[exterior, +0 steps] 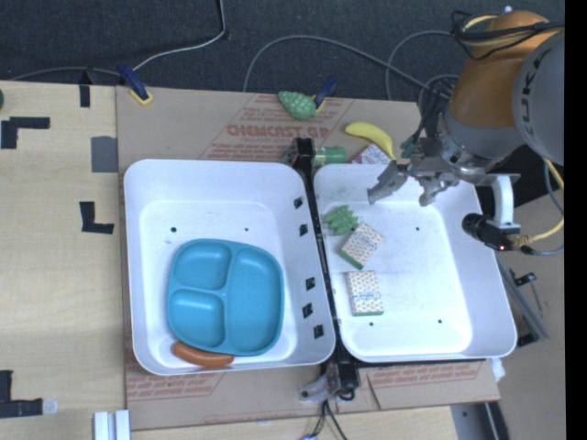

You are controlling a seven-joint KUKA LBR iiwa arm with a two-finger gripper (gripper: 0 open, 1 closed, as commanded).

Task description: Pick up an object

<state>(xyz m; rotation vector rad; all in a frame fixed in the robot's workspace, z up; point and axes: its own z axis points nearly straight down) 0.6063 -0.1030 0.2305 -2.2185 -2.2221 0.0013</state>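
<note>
My gripper (406,189) hangs over the back of the right bin (477,324), open, with nothing between its two grey fingers. Below and left of it in that bin lie a small green toy (340,218) and two patterned sachets, one tilted (361,245) and one nearer the front (365,292). The left bin (151,186) holds a blue divided plate (225,295) with an orange sausage (203,356) at its front edge.
Behind the bins on the cardboard lie a yellow banana (369,136) and a green knobbly toy (297,104). A black divider clamp (304,151) sits between the bins at the back. Cables run over the dark floor beyond.
</note>
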